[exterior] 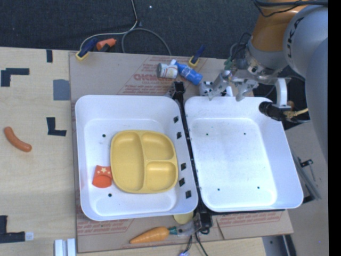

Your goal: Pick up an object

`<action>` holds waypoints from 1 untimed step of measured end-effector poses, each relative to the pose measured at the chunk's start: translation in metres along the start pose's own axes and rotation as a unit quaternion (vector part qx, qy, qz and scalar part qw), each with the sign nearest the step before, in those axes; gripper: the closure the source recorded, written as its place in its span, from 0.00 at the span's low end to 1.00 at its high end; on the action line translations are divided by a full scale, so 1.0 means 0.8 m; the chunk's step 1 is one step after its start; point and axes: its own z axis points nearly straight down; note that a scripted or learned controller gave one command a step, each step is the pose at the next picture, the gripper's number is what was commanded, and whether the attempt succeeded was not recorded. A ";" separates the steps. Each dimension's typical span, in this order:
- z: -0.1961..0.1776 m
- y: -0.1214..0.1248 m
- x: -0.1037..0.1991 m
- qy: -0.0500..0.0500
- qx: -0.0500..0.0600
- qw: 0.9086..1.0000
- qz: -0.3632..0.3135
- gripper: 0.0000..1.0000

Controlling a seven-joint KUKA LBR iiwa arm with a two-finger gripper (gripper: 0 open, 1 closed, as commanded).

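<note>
A yellow divided plate (144, 161) lies in the left bin (88, 116), and a small orange cup (102, 177) lies on its side against the plate's left edge. My gripper (224, 91) hangs over the far rim of the right bin (282, 159), well to the right of and beyond the plate. Its two fingers stand apart, open, with nothing between them.
Outside the bins, a toy carrot (149, 235) lies by the front edge and a sausage (17, 139) far left on the bench. A blue and white bottle (179, 71) and clamps (96, 46) sit behind the bins. Black clips line the divide between bins (184, 143).
</note>
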 end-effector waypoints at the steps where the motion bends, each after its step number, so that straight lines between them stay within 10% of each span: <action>1: 0.157 0.000 -0.142 -0.001 0.002 1.000 0.004 0.00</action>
